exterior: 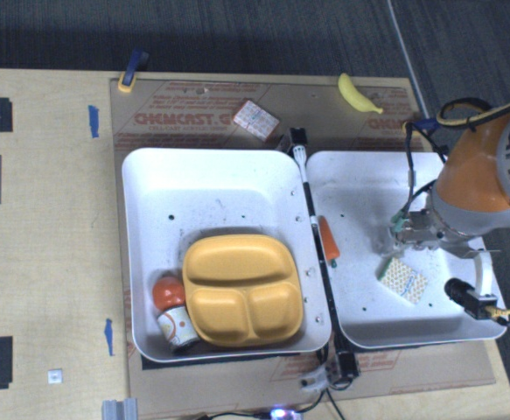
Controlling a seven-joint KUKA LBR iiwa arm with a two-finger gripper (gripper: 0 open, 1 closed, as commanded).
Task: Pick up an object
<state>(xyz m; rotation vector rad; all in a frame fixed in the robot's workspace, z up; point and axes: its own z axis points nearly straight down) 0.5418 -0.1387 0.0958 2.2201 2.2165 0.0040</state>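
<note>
Two shallow white bins sit side by side on a cardboard sheet. The right bin (359, 322) holds a small flat square pad (404, 279) with a pale, fine dotted pattern, lying tilted like a diamond on the bin floor, near the right wall. An orange carrot-shaped piece (328, 240) lies against the left wall of the same bin, well apart from the pad.

The gripper (409, 233) hangs just above and beside the upper corner of the pad. Its fingers are small and dark against the wrist, and whether they are parted or closed cannot be told; nothing is visible between them.

The left bin (150, 182) holds a yellow plastic tray (241, 287), glossy, rounded, with three moulded compartments, turned face up. A red-and-white round object (172, 308), possibly a ball or small can, rests touching the tray's left edge.

Outside the bins, a yellow banana (358, 94) and a chequered block (255, 119) lie on the cardboard. The upper half of each bin floor is bare, smooth and lightly speckled.
</note>
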